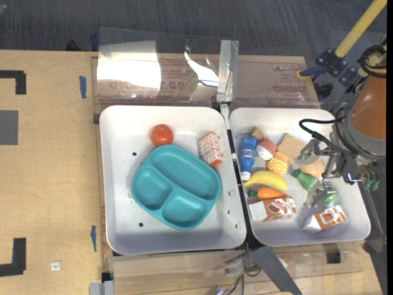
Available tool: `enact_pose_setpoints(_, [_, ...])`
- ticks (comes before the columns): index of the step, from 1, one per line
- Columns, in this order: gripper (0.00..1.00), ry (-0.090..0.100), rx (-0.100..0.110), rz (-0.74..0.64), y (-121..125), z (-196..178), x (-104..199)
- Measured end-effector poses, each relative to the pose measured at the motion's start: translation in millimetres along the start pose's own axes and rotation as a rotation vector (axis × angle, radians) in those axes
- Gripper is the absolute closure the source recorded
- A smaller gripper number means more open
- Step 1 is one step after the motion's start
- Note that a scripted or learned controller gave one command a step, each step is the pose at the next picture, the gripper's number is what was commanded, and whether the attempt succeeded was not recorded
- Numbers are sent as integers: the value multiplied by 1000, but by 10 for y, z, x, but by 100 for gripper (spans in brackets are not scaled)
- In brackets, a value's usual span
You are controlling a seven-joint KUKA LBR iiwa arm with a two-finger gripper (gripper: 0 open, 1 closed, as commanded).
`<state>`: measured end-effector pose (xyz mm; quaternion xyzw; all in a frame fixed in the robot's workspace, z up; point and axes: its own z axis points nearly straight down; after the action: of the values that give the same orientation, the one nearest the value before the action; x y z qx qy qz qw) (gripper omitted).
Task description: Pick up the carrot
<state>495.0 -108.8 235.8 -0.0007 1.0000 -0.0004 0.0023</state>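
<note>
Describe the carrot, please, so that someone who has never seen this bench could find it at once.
Look in the right bin, the one crowded with toy food. Near its left side lies a yellow banana; the carrot is directly below it in the camera view, above a small brown and white carton. It is the short, plain orange piece with a bit of green at its left end.

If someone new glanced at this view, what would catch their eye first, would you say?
Probably the teal divided plate filling much of the left bin, with a red tomato just beyond it. Then the crowded right bin, where the gripper hovers among toy foods near the banana and carrot.
</note>
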Motion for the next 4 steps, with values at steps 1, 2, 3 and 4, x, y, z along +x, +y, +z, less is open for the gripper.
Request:
enact_pose_setpoints(1, [0,9,-5,-175,-26,1403,-766])
enact_pose_setpoints(2, [100,-9,0,-177,-21,1233,-823])
enact_pose_setpoints(3, [100,-13,2,-284,257,-155,-337])
enact_pose_setpoints(4, [100,5,-4,-230,756,495,-42])
